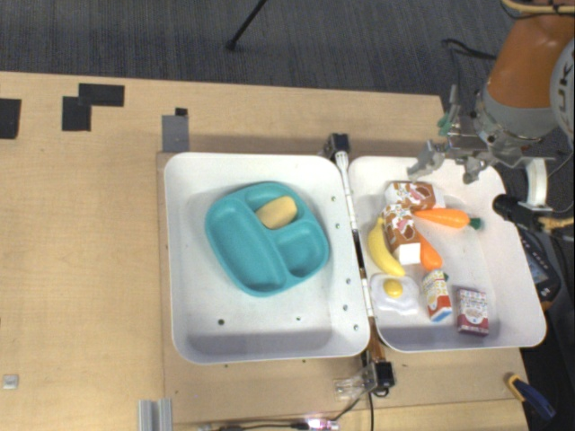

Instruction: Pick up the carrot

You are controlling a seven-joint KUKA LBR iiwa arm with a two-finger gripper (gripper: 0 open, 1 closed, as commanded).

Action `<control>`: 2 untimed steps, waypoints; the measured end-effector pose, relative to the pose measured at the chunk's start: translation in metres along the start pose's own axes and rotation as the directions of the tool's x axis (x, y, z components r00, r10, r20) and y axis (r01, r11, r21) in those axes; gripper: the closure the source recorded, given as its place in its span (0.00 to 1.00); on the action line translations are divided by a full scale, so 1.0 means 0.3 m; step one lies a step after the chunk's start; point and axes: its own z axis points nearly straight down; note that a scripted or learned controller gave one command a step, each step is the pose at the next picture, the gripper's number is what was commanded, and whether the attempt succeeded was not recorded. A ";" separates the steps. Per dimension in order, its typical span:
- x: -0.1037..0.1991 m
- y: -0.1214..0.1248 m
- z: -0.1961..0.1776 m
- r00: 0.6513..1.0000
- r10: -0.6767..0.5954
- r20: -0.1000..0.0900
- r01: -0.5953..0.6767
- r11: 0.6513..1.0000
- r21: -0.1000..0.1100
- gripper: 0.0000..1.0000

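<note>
Where it lies, carrot [442,218] orange, tapered (green-tipped)

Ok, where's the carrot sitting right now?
In the right bin, upper half: the carrot lies crosswise beside the brown packet, below the tool.

The grey arm with its orange band [532,48] is cut off by the top and right edges. The metal end effector [458,155] at the far rim of the right shallow white plastic bin [517,268] is too small and cluttered to tell how it is set. The brown printed packet [402,223] partly covers a second orange piece [431,257] beside it. Print on the small red carton [473,311] is unreadable.
</note>
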 end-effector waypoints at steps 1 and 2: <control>-0.084 -0.062 0.367 1.000 0.025 0.000 -0.025 1.000 0.001 0.00; -0.228 -0.121 0.507 0.991 0.131 0.003 -0.131 0.991 -0.002 0.00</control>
